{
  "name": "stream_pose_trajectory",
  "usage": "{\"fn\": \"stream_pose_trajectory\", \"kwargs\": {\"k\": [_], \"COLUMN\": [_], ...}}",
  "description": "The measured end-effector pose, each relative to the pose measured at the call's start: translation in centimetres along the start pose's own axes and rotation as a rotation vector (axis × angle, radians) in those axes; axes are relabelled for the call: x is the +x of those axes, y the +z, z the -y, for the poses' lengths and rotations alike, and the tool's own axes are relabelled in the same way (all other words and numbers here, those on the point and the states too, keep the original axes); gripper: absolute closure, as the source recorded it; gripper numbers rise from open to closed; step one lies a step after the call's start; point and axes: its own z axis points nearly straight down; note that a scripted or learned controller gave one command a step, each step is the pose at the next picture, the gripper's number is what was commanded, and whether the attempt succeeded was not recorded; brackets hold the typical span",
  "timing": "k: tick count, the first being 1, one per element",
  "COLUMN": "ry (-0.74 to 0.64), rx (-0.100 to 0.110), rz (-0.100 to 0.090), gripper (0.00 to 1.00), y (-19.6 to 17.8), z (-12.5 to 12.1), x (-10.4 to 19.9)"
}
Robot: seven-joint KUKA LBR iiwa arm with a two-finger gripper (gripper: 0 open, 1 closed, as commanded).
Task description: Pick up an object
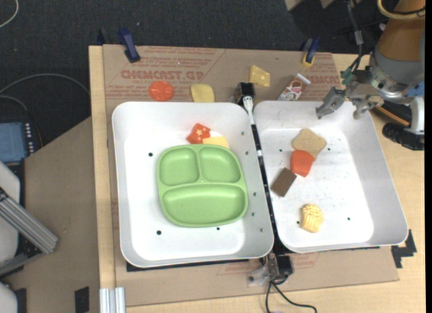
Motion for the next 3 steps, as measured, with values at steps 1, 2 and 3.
{"fn": "stream_pose_trajectory", "kwargs": {"k": [1, 2, 3], "ry": [0.003, -0.004, 0.001], "rx": [0.004, -0.006, -0.007], "rz": [-0.003, 0.001, 0.001], "gripper": [0.00, 0.00, 0.00], "y": [11.2, 9.5, 10.4], "z": [3.6, -1.1, 4.0], "x": [0.3, 6.0, 3.1]}}
